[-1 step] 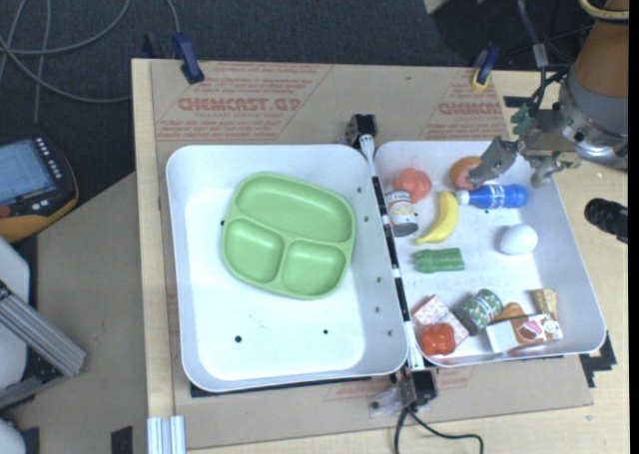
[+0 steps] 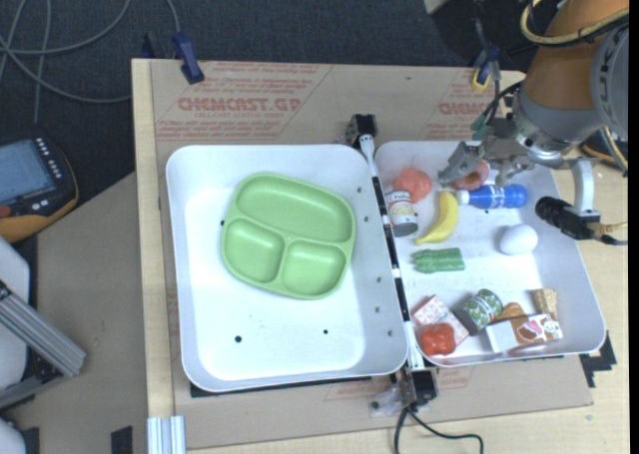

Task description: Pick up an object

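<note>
White plastic bin (image 2: 584, 287) on my side holds the clutter. Nearest me, well below the pincer (image 2: 469, 171), sit small packets (image 2: 519, 327); closer up, the banana (image 2: 440, 218) and egg (image 2: 517, 238); the blue bottle (image 2: 496, 197) lies just beside it. Whether it's apart or together, I cannot tell. Crowding risks a nudge instead of a grab.

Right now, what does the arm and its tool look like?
The arm is grey metal with a rounded orange section above the wrist. Thin cables loop around it, including a yellowish one up top. The tool is small, grey and metallic, with dark parts.
</note>
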`<state>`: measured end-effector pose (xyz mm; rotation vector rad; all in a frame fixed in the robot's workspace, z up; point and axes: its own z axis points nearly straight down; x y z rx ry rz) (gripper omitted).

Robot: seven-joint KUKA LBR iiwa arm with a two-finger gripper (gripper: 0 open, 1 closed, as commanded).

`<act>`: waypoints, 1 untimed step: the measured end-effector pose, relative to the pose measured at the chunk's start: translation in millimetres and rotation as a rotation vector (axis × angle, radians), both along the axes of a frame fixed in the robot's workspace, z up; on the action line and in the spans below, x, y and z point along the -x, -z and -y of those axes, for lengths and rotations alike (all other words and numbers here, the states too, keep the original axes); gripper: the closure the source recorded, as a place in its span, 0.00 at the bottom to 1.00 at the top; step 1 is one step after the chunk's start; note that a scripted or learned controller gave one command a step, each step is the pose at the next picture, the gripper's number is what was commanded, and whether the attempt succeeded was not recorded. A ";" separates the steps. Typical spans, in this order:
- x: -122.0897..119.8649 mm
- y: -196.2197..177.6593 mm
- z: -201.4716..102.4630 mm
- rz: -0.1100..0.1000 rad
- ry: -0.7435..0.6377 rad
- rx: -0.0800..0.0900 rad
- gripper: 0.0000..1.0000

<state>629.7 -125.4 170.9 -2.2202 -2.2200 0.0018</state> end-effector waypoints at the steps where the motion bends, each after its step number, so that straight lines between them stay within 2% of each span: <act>1: -12.2 67.5 -17.2 0.005 0.000 0.002 0.00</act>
